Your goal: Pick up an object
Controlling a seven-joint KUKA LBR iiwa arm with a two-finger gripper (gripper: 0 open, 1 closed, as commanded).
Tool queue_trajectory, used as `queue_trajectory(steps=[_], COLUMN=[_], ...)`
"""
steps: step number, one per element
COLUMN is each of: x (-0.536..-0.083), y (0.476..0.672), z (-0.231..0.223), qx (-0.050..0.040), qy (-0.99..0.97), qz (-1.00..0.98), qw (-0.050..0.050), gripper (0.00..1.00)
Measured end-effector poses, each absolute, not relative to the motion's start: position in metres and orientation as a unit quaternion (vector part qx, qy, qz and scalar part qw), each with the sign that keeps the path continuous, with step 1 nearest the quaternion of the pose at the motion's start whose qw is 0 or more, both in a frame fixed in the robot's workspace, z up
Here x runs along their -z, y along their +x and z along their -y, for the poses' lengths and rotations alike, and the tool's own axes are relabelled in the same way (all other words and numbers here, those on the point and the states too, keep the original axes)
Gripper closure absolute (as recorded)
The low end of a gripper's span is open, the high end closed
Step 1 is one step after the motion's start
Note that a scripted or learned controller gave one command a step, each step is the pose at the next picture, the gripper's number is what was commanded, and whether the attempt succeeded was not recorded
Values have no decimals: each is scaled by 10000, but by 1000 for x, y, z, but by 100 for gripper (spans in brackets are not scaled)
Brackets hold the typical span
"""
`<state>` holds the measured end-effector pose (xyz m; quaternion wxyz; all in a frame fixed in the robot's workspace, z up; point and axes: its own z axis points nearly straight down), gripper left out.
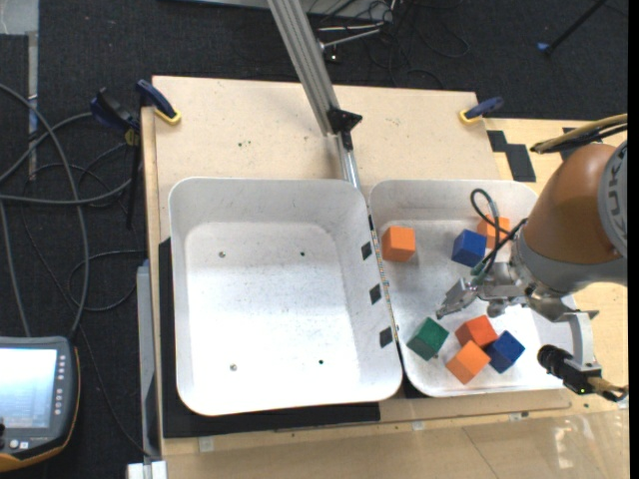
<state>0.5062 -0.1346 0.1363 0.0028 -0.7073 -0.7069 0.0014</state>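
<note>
**You:** Where were the blocks when you looked?

**Helper:** They all sat in the right bin (429, 193). The end effector (469, 297) hung low in the middle of them. A red block (477, 329) lay just below it, touching an orange block (466, 361) and a dark blue block (506, 350). A green block (428, 338) was near its tip, to the left. Another orange block (399, 242) and a blue block (468, 248) sat higher up.

**You:** How was the arm (574, 223) set?

**Helper:** It came in from the right, bent down over the bin, with the metal fingers pointing left.

**You:** Was it holding anything?

**Helper:** You would see nothing between the fingers. I could not tell how far apart they were. The arm also hid part of one more orange block (496, 230) and the bin's right side.
</note>
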Motion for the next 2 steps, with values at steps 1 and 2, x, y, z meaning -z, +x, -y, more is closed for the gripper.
queue_trajectory(steps=[1,2], x=[-149,-194], y=[508,506], z=[135,141], qx=[5,13], qy=[-7071,-7067], qz=[7071,7075], qw=[-9,-31], gripper=[100,100])
